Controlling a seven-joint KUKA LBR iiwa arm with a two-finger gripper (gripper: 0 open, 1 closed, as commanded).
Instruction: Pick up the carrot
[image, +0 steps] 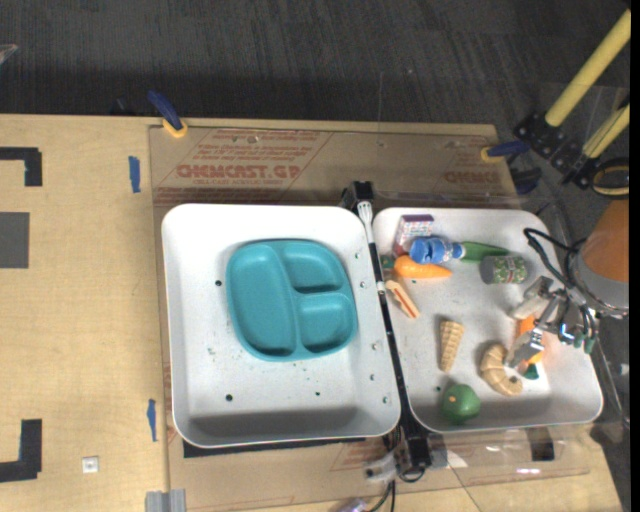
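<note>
**Claw low over right bin, carrot across the tray**

Claw (528, 350) hangs low at the right side of the right bin (590, 405), reaching in from the right edge under the grey arm (610, 260). Its fingers point down toward a croissant-like pastry (495, 368), which lies just beside the tips; whether they are apart or together cannot be told, since small orange and green bits clutter the spot. Nothing can be seen held between them.

One carrot (422, 269) lies well to the claw's left and farther up the bin, near the dividing wall, orange and on its side. Touching its upper edge is one blue bottle-shaped toy (432, 249), and above that one white-and-purple box (413, 230). One green stalk-like piece (485, 249) stretches from the blue toy toward one round greenish item (505, 270), which sits above and a little left of the claw.

Left of the claw, between it and the divider, rests one cone (451, 343), tip down. One striped orange piece (402, 298) lies against the divider, below the carrot. One green ball-shaped fruit (460, 402) sits below and left of the claw, near the bin's front wall.

Far left of the claw, the second bin (190, 330) holds one teal divided plate (291, 297) with three compartments.
</note>
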